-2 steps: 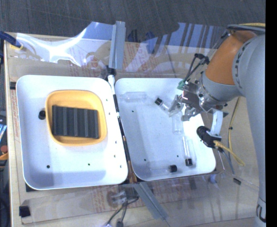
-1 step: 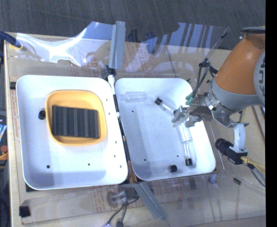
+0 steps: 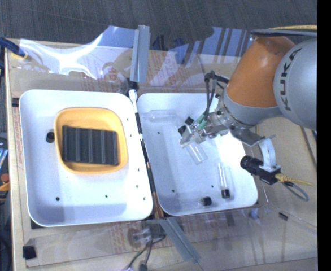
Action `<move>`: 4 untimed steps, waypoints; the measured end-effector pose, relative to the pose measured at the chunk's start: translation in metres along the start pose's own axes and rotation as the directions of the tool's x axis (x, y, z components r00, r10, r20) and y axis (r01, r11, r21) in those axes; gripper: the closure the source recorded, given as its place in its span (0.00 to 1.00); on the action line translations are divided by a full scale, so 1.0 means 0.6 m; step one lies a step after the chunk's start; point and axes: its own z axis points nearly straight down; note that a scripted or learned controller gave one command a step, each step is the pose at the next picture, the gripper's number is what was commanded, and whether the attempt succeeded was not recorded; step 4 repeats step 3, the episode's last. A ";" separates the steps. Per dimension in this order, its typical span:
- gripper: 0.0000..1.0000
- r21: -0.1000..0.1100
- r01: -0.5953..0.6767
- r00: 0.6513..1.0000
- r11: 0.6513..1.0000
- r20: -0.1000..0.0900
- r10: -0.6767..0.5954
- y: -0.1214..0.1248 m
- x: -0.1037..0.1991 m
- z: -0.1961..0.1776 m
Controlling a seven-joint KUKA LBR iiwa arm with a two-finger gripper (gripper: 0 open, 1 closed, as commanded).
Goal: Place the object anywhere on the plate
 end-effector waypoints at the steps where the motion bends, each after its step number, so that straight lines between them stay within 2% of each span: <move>1: 1.00 -0.002 0.116 0.993 0.993 0.002 -0.116 0.103 -0.010 0.062; 2: 1.00 -0.003 0.293 0.956 0.956 0.004 -0.293 0.148 0.088 0.030; 3: 0.00 -0.003 0.293 0.956 0.956 0.004 -0.293 0.148 0.087 0.030; 4: 0.00 -0.003 0.293 0.956 0.956 0.004 -0.293 0.148 0.087 0.030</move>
